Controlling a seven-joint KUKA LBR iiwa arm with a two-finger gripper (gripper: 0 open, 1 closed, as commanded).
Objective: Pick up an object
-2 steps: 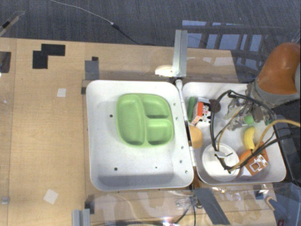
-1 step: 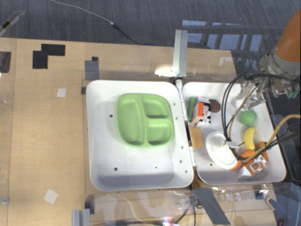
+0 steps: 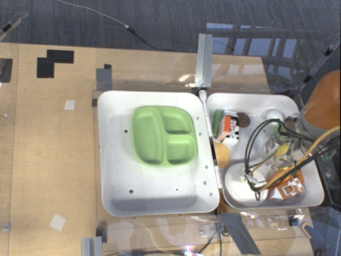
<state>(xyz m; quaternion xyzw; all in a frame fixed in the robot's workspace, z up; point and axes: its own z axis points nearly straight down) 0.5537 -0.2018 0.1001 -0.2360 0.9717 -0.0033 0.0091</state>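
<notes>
apparently the arm [image 3: 322,108] is reaching down into the right bin [image 3: 256,97], since that is where the loose clutter lies. its gripper [image 3: 254,181] sits low by the bin's near edge, tangled in black cables, and whether it has hold of anything i cannot tell. candidates lie along the bin's left wall: a small printed carton [image 3: 229,129] and a yellow-orange round thing [image 3: 221,154]. the left bin [image 3: 114,196] carries a green divided tray [image 3: 163,135] near its centre.
</notes>
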